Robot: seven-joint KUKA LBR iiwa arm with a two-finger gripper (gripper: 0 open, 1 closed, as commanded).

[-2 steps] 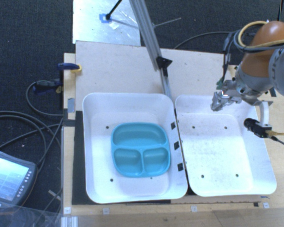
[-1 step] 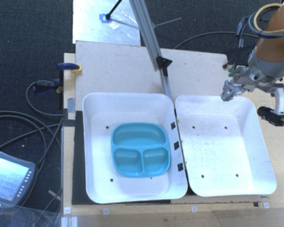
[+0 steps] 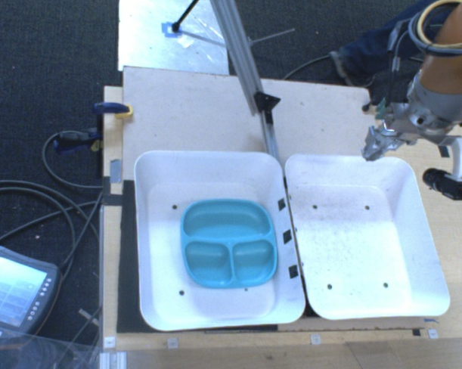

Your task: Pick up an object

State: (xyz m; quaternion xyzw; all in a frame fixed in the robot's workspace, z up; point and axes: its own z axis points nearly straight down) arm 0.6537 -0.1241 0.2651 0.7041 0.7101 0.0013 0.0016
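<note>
A teal divided plate (image 3: 230, 243) with three compartments lies flat in the left white bin (image 3: 158, 215), a little right of that bin's middle. My gripper (image 3: 374, 146) hangs over the far rim of the right white bin (image 3: 411, 224), near its back right corner, well away from the plate. I see nothing under it or at its tips. The orange band and grey wrist reach in from the upper right.
A slanted metal pole (image 3: 243, 55) crosses from the top down to the gap between the bins. Blue clamps (image 3: 112, 108) and cables sit at the bench's left edge. A pendant screen (image 3: 15, 286) lies at the lower left.
</note>
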